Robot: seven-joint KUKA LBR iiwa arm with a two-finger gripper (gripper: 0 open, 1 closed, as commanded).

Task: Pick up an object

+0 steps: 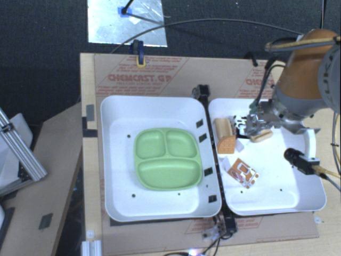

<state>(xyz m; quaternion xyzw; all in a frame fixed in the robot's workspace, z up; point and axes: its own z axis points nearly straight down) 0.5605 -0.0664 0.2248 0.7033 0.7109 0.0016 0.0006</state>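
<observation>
Though small, tan oblong block (224, 127)

Smooth matt green plastic tray (168, 159), glossy white plastic bins (154, 108), brown cardboard bench sheet (160, 76), crinkled foil sheet (125, 15)

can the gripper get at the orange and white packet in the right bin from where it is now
Probably yes. The gripper hangs over the right bin, and the orange and white packet lies flat on open floor below it in the view. Nothing covers the packet; the tan block sits apart from it.
</observation>
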